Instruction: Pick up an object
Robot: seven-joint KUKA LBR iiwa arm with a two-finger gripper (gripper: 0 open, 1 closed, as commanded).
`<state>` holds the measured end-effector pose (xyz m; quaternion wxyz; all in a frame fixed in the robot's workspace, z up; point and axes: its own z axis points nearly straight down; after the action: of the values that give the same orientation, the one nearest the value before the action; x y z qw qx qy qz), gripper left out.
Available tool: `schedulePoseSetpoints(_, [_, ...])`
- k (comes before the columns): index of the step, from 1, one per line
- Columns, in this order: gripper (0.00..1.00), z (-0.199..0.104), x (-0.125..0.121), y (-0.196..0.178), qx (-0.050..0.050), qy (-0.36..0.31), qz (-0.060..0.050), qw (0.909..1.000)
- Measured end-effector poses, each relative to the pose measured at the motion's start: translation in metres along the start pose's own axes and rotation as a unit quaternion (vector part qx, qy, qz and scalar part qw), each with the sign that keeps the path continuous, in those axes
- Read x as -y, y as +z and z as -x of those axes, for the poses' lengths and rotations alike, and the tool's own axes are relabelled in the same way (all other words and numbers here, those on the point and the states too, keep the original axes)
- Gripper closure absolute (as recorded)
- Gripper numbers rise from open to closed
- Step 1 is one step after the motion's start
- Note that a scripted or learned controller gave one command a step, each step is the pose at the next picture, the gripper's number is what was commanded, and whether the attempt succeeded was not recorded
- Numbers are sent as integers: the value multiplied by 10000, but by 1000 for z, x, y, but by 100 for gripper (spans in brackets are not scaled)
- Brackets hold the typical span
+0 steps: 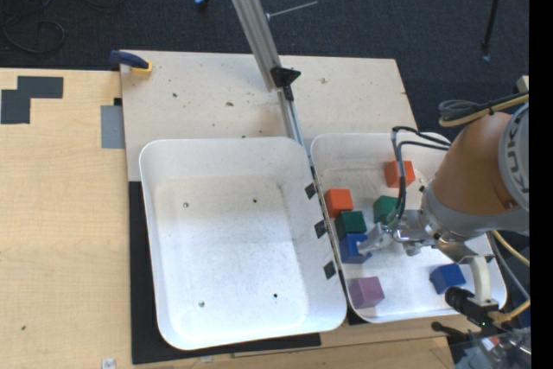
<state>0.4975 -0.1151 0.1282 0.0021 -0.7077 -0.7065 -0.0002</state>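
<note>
The right bin [346, 153] holds several small blocks. An orange block [339, 200], a dark green block [351, 223] and a blue block [352, 250] stand in a column by its left wall. A green block [385, 207] and a second orange block [398, 173] lie further back. A purple block [366, 290] and another blue block [448, 277] sit near the front. My gripper [378, 239] hangs low in this bin, just right of the blue block by the wall and in front of the green one. The wrist hides part of the bin floor behind it.
The left bin [173, 186] lies beside the right one, with black clips [320, 229] along the shared wall. A slanted metal rail [255, 22] rises behind the bins. The orange-banded arm [479, 168] covers the right bin's far right side.
</note>
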Motion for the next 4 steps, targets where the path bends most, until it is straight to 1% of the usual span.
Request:
schedulePoseSetpoints(1, [0, 1, -5, 7, 18, -17, 84, 10000])
schedulePoseSetpoints(2, [100, 1, -4, 0, 1, 26, 70, 10000])
schedulePoseSetpoints(3, [100, -1, -6, -42, 16, -13, 18, 10000])
schedulePoseSetpoints(4, [100, 2, -17, -97, 19, -7, 28, 10000])
